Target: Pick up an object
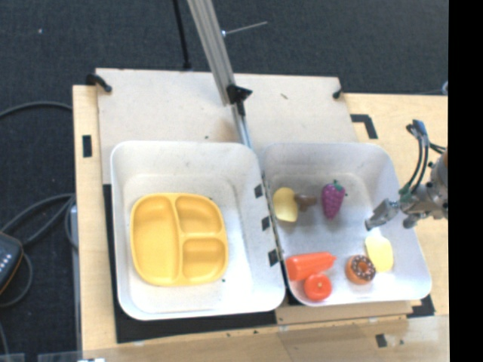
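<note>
The pincer (389, 216) hangs at the right rim of the right bin (317, 157), reaching in from the desk's right edge, and its tip is a small grey shape that is too blurred to judge; whether it stands wide or narrow I cannot tell, and nothing shows between its tips. Just below it, toward the bin's front right corner, lies the nearest candidate, a pale yellow piece (379, 253), close beside but apart from the pincer, with its long axis running roughly from the bin's back to its front. Touching that piece on its left is a small brown doughnut (361, 269). Farther in, along the bin's front edge, lie an orange carrot (309, 262), long axis across the bin, and a red tomato (318, 286) just under it. Near the bin's middle stands a purple grape bunch (333, 199), and by the left wall a yellow fruit (285, 204). The left bin (151, 164) carries a yellow divided plate (179, 239), well apart from the pincer. By my reading, the coming move turns on a short drop toward the front right corner, onto the pale yellow piece.
</note>
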